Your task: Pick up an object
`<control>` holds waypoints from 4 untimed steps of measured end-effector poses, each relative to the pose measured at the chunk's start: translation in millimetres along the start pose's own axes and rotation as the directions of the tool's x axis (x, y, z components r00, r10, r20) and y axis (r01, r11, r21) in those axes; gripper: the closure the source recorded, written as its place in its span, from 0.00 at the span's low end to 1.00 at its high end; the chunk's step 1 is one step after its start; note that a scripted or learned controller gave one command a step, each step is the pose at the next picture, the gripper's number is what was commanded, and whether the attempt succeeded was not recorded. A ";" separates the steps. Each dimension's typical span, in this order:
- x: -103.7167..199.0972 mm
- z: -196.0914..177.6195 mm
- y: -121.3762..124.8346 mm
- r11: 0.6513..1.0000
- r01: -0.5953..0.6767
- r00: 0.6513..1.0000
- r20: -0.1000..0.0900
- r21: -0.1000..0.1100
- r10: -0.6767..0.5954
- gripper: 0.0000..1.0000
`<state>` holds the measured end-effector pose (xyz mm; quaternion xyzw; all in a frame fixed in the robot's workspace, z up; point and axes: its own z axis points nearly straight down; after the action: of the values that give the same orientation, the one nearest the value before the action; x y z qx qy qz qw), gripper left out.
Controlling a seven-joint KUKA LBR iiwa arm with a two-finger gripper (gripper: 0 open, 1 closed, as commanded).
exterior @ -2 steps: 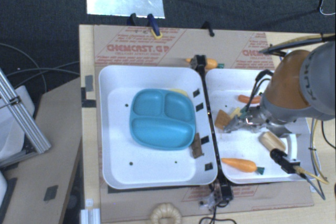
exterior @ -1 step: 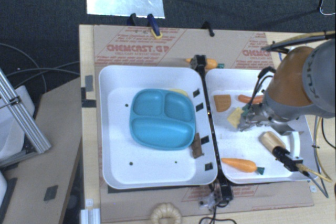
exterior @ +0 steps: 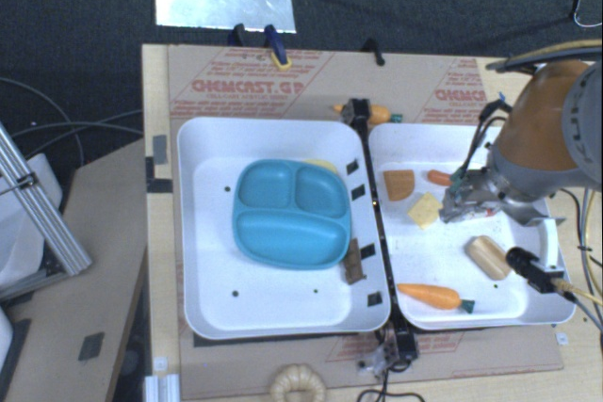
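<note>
The right bin [exterior: 443, 320] holds several toy foods. A brown bread slice [exterior: 399, 184] lies at its upper left, with a pale yellow cheese wedge [exterior: 424, 210] just below it. A small orange-red piece [exterior: 439, 176] sits near the top. A tan bread roll [exterior: 488, 256] rests right of centre and an orange carrot [exterior: 430, 296] lies along the front. My gripper [exterior: 459, 205] hangs low over the bin, right beside the cheese wedge and above the roll. The grey and orange arm [exterior: 551, 132] reaches in from the right.
The left bin [exterior: 207, 202] carries a blue divided plate [exterior: 290, 212], with a small brown object [exterior: 354, 265] at the plate's right. Black clips [exterior: 367, 193] line the divider between the bins. An orange item [exterior: 377, 115] sits behind the bins. A beige ring [exterior: 300, 383] lies before the bench.
</note>
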<state>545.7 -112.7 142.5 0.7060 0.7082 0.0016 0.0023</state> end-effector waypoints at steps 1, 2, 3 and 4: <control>1.3 -57.1 12.0 1.000 0.001 1.000 0.000 -0.002 -0.001 1.00; 1.2 -83.6 13.5 1.000 0.002 1.000 -0.001 0.001 -0.002 1.00; 58.2 -75.9 -3.8 1.000 0.006 1.000 -0.004 0.006 -0.006 1.00; 106.0 -87.3 -36.1 1.000 0.007 1.000 -0.004 0.006 -0.007 1.00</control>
<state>508.8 -6.7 229.5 0.7036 0.7106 0.0009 -0.0010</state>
